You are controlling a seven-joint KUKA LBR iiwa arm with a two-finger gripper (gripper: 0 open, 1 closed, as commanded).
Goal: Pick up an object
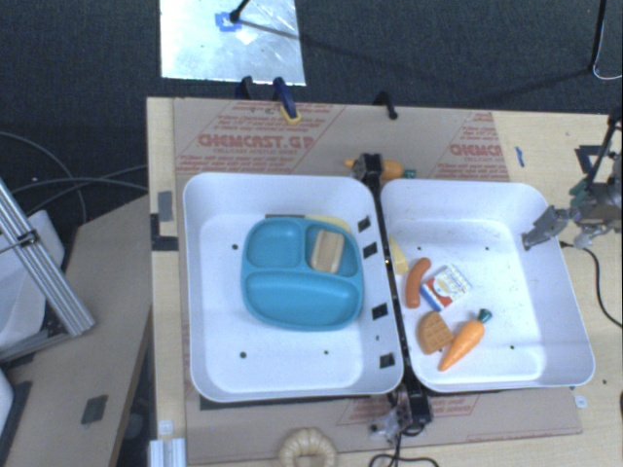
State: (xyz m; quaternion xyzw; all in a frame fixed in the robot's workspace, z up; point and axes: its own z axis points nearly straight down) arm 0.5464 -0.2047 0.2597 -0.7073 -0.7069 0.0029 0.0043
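The right bin (506, 202) holds a brown-orange sausage (418, 281), a small red, white and blue packet (447, 285), a round tan biscuit (434, 332) and a toy carrot (461, 342) with a green top. They lie close together in the bin's left half. In the left bin (214, 290) sits a blue divided plate (292, 285), with a tan bread piece (327, 251) in its upper right compartment. My gripper (565, 224) hangs over the right bin's right rim, well to the right of these objects and apart from them. It holds nothing that I can see.
A yellow piece (333, 223) peeks out behind the plate, and another (398, 258) lies by the divider between the bins. An orange-yellow toy (388, 170) rests beyond the bins' far rim. A beige ring (310, 448) lies in front of the bins. A clamp (284, 98) grips the cardboard's far edge.
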